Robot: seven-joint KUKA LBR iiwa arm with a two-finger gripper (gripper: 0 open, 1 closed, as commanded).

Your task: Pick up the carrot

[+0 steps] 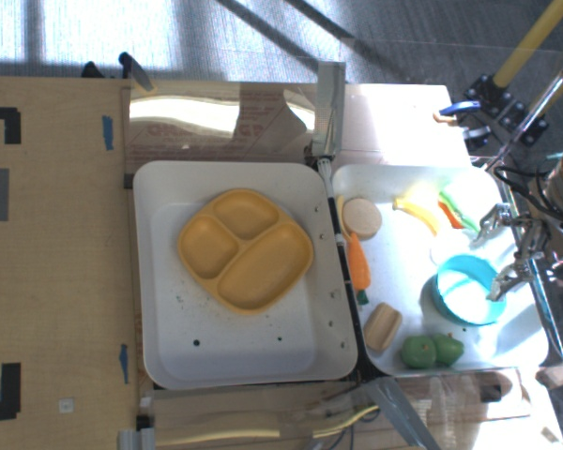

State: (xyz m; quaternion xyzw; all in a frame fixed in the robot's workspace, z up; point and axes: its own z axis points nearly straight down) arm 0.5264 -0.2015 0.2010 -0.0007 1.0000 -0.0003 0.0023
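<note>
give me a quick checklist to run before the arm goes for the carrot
1. Carrot located: ok, it lies in the right bin along the left wall.
2. Carrot free of the gripper: ok, the gripper is at the bin's right side, well apart.
3. Room around the carrot: not ok, the wall is right beside it and a round tan piece sits at its upper end.
4. Path across: not ok, the blue bowl lies between.
5. Gripper readiness: cannot tell.
</note>
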